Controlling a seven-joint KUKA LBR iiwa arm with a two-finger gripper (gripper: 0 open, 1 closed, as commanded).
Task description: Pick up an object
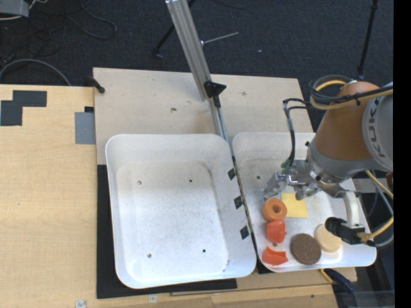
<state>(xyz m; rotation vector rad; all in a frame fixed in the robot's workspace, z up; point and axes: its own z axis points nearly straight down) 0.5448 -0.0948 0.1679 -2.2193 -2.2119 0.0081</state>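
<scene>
Several small items are crowding the right bin [257,147], where the gripper [287,179] is hanging just above an orange ring [275,209] and yellow square [296,206]; whether its fingers are parted or closed, I cannot tell.

bins [128,153]: 2 | orange ring [275,209]: 1 | red pieces [275,231]: 2 | brown disc [306,249]: 1
</scene>
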